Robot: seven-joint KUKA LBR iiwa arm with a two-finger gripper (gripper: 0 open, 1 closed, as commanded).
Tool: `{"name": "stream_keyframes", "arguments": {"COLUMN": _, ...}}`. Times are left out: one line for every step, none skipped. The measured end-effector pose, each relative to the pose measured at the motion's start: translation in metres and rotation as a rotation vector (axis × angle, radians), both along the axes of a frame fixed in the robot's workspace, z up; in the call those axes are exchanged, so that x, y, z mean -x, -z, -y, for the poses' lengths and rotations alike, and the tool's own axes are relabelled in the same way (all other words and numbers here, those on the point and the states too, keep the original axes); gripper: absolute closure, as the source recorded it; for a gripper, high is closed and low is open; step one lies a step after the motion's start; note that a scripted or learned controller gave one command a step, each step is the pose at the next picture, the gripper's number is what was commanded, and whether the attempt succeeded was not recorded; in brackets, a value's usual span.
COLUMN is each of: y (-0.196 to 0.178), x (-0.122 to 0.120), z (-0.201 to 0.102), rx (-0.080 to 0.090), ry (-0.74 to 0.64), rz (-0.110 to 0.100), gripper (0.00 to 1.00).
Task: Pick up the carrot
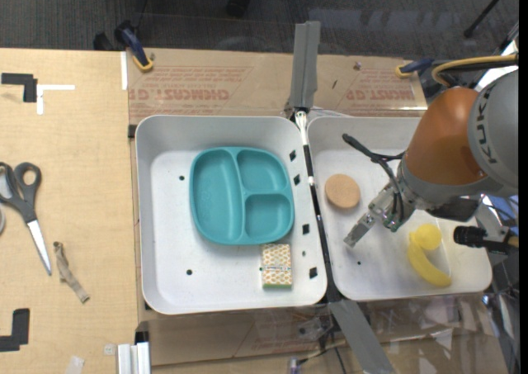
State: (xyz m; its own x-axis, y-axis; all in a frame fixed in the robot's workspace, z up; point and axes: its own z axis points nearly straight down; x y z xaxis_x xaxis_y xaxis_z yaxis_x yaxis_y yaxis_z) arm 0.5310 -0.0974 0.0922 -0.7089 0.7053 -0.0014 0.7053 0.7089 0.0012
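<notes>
Gripper [356, 236] sits low in the right bin [371, 275], centre-right of the frame. It angles down-left from the wrist, and its tip is over bare white floor. I cannot tell from this slant whether it is open or closed, and I see nothing held in it. I cannot place the carrot. Nothing orange and tapered lies in the open parts of either bin, so my guess is that it is hidden under the arm [445, 149], whose bulk covers the right side of that bin. Near the gripper are a round tan disc [341, 191] just up-left of the tip and apart from it, and a yellow banana [429, 255] to its lower right, also apart. The left bin [165, 199] holds a teal divided plate [223, 199] with a small patterned packet [276, 266] at its lower edge. Scissors [29, 207] lie on the bench [74, 116] at far left. I judge the step as still the approach, with no grasp made. To do it well I would lift clear first so the camera can find the carrot. Then I'd come down straight over its middle, with the opening across its narrow width. I'd stay off the disc and banana, since closing on either is the likely miss, and away from the bin wall.
</notes>
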Motion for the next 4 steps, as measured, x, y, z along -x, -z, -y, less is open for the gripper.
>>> {"name": "stream_keyframes", "arguments": {"y": -0.100, "x": -0.005, "z": -0.052, "rx": 0.001, "ry": 0.318, "rz": 0.000, "gripper": 0.00}}
{"name": "stream_keyframes", "arguments": {"y": -0.154, "x": -0.034, "z": -0.010, "rx": 0.002, "ry": 0.562, "rz": -0.001, "gripper": 0.00}}
{"name": "stream_keyframes", "arguments": {"y": -0.121, "x": 0.019, "z": 0.048, "rx": 0.001, "ry": 0.476, "rz": -0.003, "gripper": 0.00}}
{"name": "stream_keyframes", "arguments": {"y": -0.016, "x": 0.053, "z": 0.115, "rx": 0.000, "ry": 0.517, "rz": -0.002, "gripper": 0.00}}
